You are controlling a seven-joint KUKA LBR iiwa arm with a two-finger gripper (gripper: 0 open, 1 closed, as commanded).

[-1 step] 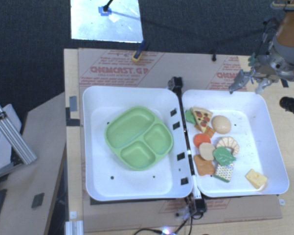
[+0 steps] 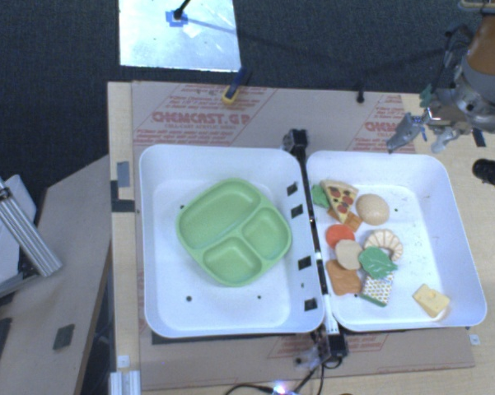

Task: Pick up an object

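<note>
My gripper (image 2: 422,135) hangs at the upper right, above the far rim of the right bin (image 2: 453,220). Its fingers (image 2: 403,136) are spread open with nothing between them. Below it in the bin lie several toy foods. Among them are a pizza slice (image 2: 339,196), a beige bun (image 2: 373,209), a red tomato (image 2: 339,234) and a ridged shell-shaped piece (image 2: 385,240). There are also a green leaf (image 2: 377,262), a brown toast piece (image 2: 343,277) and a yellow cheese wedge (image 2: 431,300). The foods cluster toward the bin's left side, and the cheese sits apart at the front right.
The left bin (image 2: 161,220) holds a green divided plate (image 2: 233,231). A black divider (image 2: 307,220) runs between the two bins. Behind the bins lies cardboard (image 2: 198,113) with a yellow clip (image 2: 230,95). A grey sheet (image 2: 179,23) lies further back.
</note>
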